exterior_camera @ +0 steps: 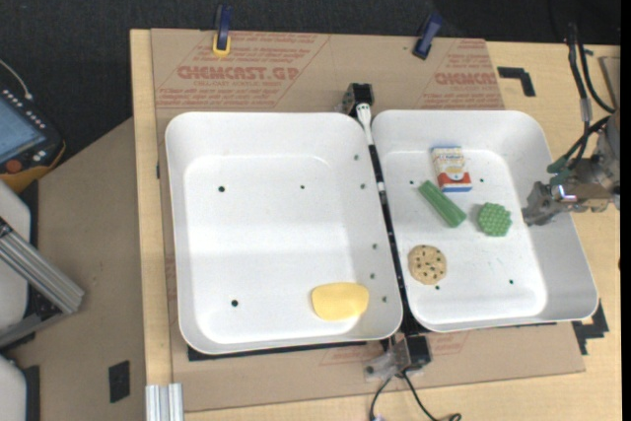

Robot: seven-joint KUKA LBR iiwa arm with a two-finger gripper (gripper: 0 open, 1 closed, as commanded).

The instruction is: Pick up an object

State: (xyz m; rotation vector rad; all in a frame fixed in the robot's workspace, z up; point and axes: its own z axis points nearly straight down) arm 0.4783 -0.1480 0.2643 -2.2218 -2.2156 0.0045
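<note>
Two white bins are seen from above on a cardboard-covered bench, with the gripper [548, 200] poised at the outer rim of the right bin [566, 283], entering from the right of the camera view. Whether anything is gripped cannot be told at this size, and nothing is visibly held. Nearest the gripper, just inward to its left and slightly lower, a knobbly green ball [494, 219] is found, round and with no long axis to align to. Beyond it a green bar [442, 203] is laid diagonally, its long axis running from upper left to lower right, beside a small white carton [449, 166] with red and blue print. A speckled cookie [427, 264] is set nearer the front. In the left bin [187, 242], well apart, a yellow lump [340, 301] is left.
</note>
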